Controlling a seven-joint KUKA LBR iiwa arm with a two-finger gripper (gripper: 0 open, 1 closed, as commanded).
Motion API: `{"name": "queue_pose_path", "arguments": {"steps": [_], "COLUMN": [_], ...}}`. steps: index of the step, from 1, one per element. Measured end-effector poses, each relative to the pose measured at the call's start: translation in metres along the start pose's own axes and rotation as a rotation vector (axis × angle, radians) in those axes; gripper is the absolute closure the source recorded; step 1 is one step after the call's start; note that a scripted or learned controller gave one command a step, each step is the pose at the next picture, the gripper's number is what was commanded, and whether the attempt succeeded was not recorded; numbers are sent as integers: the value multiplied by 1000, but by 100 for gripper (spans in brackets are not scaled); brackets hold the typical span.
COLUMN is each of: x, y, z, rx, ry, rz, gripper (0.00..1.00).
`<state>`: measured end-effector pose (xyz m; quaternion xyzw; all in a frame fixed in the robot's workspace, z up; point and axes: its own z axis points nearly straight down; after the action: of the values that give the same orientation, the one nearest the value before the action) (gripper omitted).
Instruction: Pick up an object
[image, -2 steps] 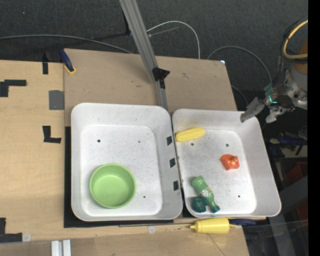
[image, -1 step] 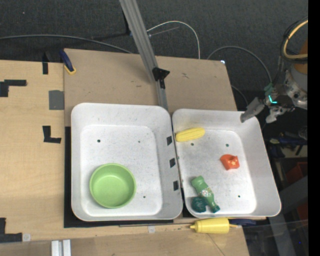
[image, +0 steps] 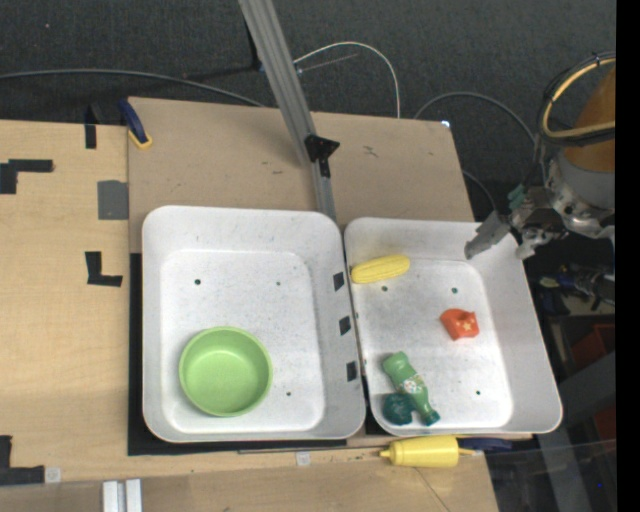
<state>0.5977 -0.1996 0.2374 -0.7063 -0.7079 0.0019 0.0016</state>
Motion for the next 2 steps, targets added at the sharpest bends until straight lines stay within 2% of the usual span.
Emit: {"name": "queue_pose_path", "arguments": {"steps": [2], "x": [-10], "y": [-8], "z": [104], "rx": [1], "ry": [0], "rz": [1], "gripper": [0]}}
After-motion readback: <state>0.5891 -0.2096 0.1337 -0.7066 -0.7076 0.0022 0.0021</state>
